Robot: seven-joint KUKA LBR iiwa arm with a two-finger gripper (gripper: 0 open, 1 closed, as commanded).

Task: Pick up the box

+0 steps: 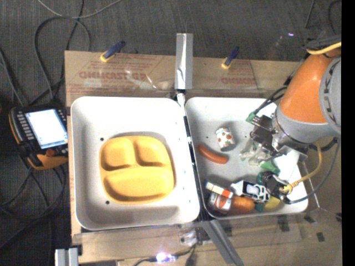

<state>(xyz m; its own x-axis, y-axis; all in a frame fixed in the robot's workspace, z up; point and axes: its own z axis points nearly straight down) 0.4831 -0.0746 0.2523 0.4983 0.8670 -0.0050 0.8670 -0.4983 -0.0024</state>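
Arm reaching from right, claw (252,150) lowered

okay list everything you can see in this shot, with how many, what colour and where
Bins: 2, white, side by side on the bench.
Divided tray: 1, yellow, in the left bin.
Sausage: 1, red-orange, right bin, middle.
Small cup: 1, white with red spots, right bin, above the sausage.
Box: 1, orange and white, right bin, near edge.
Clamps: 2, blue and yellow, far edge.
Handheld screen: 1, left of the bench.
Arm: 1, grey and orange.
Gripper: 1, over the right bin.
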